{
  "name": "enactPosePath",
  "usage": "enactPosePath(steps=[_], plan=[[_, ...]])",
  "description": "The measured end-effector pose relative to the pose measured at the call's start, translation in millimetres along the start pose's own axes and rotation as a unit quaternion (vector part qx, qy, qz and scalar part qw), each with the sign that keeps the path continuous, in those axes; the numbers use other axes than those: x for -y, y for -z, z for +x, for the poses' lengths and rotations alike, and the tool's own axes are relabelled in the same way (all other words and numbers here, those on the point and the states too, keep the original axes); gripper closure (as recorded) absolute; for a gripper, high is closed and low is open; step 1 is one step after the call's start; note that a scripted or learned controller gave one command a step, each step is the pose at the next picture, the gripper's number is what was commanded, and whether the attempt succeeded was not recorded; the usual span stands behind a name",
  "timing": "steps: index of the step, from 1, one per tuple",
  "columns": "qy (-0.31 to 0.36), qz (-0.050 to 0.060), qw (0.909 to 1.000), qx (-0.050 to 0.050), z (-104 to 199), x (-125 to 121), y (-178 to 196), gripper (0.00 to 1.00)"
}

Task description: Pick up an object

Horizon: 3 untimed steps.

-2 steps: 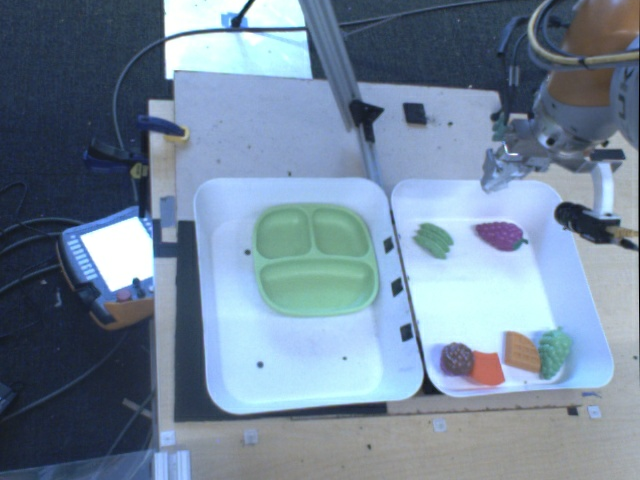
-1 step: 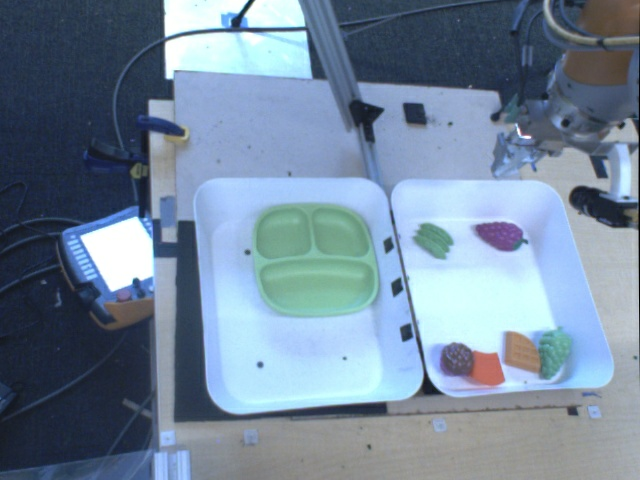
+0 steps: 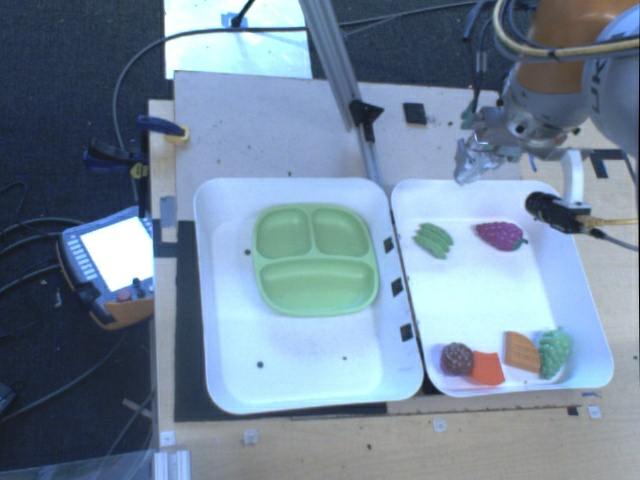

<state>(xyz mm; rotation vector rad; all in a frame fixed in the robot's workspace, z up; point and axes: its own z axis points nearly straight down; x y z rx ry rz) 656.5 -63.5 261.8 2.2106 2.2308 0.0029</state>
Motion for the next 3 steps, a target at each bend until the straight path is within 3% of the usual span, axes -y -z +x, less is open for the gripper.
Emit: enactPosePath(steps=[1, 3], plan=[[0.000, 0.000, 1.0000, 0.000, 51.0, 4.9, -17.6, 1.00], [0.001, 0.001, 1.0000, -0.001, 154.6, 18.0, -18.1, 1.00]])
